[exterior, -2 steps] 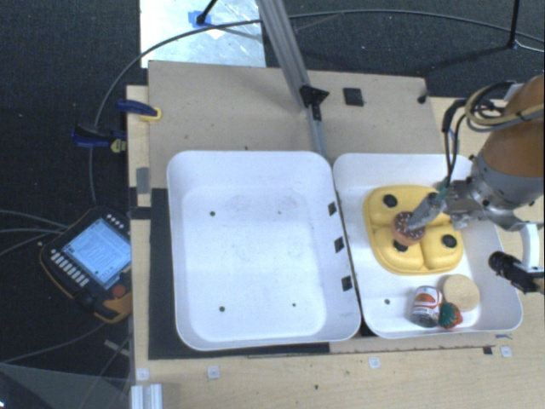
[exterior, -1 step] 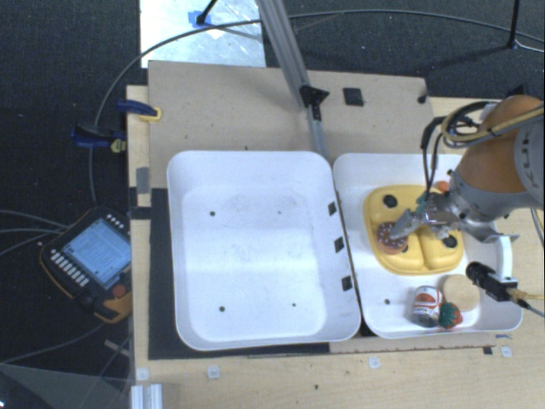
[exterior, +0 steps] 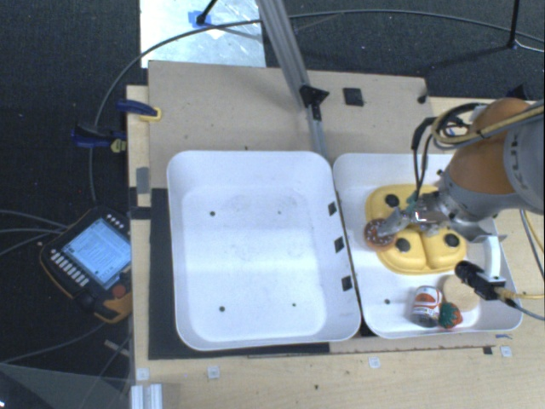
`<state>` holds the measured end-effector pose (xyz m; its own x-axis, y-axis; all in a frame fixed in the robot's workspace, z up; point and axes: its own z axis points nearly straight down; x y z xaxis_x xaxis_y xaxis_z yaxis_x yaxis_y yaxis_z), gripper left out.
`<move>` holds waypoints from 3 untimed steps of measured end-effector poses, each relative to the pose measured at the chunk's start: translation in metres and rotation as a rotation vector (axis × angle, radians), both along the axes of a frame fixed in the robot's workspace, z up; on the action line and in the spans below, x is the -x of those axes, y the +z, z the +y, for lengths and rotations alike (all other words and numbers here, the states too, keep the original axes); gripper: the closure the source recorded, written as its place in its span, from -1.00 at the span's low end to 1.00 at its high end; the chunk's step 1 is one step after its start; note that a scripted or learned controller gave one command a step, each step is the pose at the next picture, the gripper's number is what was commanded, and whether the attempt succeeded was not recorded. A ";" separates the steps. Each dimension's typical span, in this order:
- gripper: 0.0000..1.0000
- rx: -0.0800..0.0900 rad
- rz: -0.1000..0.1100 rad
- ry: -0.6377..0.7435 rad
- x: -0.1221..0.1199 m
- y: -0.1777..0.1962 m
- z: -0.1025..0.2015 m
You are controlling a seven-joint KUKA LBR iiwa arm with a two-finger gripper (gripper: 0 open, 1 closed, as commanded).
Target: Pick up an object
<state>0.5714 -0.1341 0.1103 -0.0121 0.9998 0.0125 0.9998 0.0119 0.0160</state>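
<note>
The right bin (exterior: pixel 358 186) holds a yellow lumpy toy (exterior: pixel 417 254) with black dots. A small reddish-brown round object (exterior: pixel 375 233) lies at the toy's left edge. A small can (exterior: pixel 426 305) and a little red and green object (exterior: pixel 450 315) lie near the bin's front. My gripper (exterior: pixel 393 225) reaches in from the right, low over the yellow toy, with its tip right beside the reddish-brown object. The wrist covers part of the toy.
The left bin (exterior: pixel 183 228) stands beside the right one, and a raised rim (exterior: pixel 339 228) with black clips separates them. A grey pole (exterior: pixel 285 41) slants over the back of the bench. A teach pendant (exterior: pixel 89 258) lies off the bench at left.
</note>
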 end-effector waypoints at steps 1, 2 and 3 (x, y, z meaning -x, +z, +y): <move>1.00 -0.013 -0.009 0.005 -0.005 0.015 0.007; 1.00 0.014 0.010 -0.006 -0.009 0.059 0.008; 1.00 0.014 0.008 -0.005 -0.011 0.123 0.013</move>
<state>0.5819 -0.1215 0.2330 -0.0067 1.0000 -0.0014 0.9999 0.0067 0.0080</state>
